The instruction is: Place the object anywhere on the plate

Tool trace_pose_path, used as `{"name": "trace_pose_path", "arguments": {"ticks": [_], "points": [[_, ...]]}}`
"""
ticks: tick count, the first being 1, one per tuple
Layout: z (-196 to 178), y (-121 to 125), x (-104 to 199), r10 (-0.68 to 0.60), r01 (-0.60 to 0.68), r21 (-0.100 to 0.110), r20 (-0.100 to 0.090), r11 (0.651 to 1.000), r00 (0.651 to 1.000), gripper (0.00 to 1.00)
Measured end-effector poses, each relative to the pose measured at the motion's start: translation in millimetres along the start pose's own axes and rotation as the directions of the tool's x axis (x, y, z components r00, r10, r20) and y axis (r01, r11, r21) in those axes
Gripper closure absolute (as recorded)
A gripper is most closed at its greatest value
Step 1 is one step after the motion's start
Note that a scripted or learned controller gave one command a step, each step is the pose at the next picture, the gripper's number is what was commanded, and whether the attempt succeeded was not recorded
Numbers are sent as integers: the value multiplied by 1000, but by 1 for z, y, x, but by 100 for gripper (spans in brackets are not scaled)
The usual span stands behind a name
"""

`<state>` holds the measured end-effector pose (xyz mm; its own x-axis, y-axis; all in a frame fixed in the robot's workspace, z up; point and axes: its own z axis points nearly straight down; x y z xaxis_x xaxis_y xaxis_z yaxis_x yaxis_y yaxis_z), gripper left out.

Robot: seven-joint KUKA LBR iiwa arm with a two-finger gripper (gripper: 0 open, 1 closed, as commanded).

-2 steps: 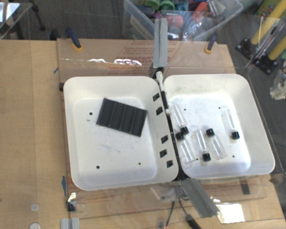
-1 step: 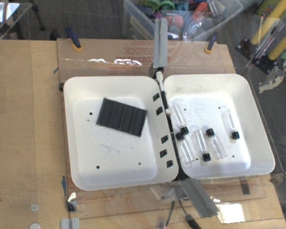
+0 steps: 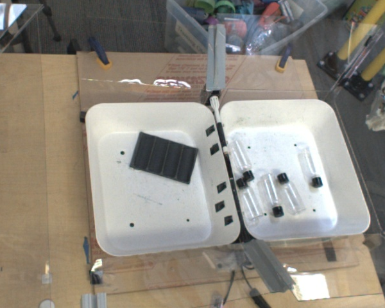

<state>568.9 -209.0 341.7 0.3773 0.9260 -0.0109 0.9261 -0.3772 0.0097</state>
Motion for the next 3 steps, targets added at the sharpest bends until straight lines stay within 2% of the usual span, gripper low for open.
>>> {"name": "trace_pose_path", "arguments": {"ticks": [1,2,3], "points": [[0,0,0,0,0,0,0,1000,1000,0],[-10,1,0,-2,2,-2,1,1000,1000,100],[-10,1,1,-2,2,-2,1,1000,1000,0]]}}
